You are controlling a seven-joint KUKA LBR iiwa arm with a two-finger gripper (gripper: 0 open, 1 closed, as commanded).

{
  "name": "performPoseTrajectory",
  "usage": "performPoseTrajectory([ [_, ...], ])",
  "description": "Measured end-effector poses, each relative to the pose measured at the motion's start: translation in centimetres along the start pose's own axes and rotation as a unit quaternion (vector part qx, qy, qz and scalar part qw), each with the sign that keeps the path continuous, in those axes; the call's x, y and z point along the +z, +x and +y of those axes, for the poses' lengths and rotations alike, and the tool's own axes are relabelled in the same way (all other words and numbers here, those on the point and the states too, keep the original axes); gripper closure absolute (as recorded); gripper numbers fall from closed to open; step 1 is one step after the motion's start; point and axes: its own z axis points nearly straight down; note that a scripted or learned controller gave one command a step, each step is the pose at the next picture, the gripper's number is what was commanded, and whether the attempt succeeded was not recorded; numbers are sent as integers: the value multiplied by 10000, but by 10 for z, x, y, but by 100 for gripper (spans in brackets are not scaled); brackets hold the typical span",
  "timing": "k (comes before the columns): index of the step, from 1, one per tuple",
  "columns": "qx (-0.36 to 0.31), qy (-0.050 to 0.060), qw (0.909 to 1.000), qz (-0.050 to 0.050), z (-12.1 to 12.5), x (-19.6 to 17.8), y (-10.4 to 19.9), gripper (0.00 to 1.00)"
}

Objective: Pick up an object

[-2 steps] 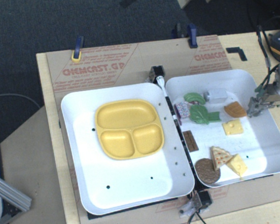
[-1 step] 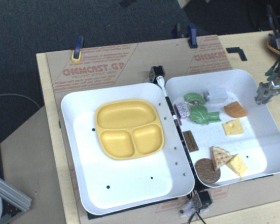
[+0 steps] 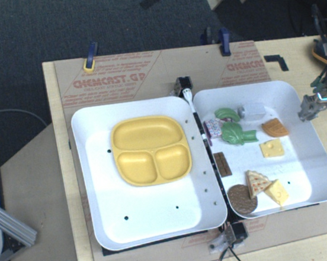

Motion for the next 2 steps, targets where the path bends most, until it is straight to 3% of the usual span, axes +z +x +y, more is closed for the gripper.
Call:
performPoseTrajectory([
  [2, -31, 11, 10000, 24, 18, -15, 115, 100],
])
